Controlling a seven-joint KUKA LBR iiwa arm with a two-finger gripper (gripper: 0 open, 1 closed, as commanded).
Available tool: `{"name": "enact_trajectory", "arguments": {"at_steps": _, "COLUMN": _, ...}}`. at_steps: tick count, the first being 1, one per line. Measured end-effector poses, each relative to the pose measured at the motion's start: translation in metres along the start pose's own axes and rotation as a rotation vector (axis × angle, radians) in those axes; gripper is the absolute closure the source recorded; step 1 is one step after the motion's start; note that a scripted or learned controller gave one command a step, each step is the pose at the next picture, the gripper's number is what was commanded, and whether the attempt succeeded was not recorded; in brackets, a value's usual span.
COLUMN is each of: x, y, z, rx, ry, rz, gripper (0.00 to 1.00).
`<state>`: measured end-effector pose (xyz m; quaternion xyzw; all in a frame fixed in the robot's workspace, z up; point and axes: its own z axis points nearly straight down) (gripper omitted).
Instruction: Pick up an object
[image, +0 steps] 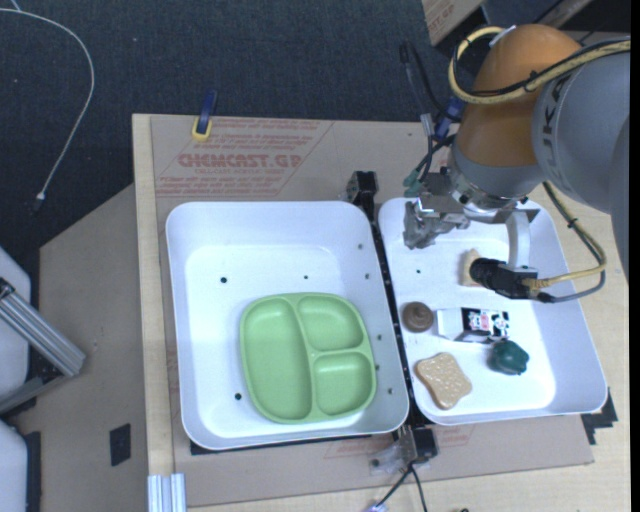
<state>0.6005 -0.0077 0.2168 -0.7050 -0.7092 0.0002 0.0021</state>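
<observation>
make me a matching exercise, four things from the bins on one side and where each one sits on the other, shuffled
Things:
1. green divided plate
2. brown round piece
3. toast slice
4. dark green object

Places:
A. right bin, near front edge
B. left bin
C. right bin, by the wall between the bins
D. right bin, towards its right side, just below the black and white item

Pairs: 1-B, 2-C, 3-A, 4-D

a brown board (250, 160) on the bench carries two white bins side by side, left (200, 250) and right (570, 380), touching.
</observation>
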Motion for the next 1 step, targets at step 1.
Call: {"name": "enact_trajectory", "arguments": {"at_steps": 1, "x": 0.0570, "y": -0.0060, "z": -0.0024, "rx": -0.001, "ry": 0.000, "rz": -0.001, "gripper": 1.00}}
